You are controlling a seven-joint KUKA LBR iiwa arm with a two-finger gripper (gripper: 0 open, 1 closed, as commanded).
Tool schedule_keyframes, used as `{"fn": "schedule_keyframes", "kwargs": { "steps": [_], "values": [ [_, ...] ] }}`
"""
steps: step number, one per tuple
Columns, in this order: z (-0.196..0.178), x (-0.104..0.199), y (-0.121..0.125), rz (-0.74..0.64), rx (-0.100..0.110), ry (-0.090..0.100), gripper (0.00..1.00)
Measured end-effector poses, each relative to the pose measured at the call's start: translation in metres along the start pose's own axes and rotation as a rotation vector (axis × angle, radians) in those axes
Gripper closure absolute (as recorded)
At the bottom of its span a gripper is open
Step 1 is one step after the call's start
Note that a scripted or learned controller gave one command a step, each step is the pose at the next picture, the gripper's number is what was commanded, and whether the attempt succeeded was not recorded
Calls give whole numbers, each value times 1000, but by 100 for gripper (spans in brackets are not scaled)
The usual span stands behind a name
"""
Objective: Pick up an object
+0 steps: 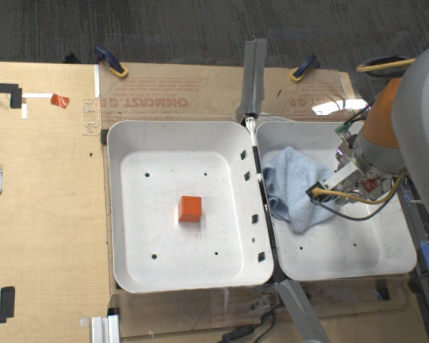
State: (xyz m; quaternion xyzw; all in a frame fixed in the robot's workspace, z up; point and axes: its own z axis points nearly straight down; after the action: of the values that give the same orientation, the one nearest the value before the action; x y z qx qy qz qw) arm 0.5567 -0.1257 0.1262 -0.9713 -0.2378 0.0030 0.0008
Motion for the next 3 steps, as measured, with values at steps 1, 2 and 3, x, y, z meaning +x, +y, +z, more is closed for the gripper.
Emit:
{"fn": "schedule_keyframes", "kwargs": {
  "steps": [1,2,3],
  "values": [
    [-65,15,-40,276,-2,2,100],
    [-209,49,-43,278,-3,2,100],
    [-196,73,-81,282,-2,2,100]
  ]
}}
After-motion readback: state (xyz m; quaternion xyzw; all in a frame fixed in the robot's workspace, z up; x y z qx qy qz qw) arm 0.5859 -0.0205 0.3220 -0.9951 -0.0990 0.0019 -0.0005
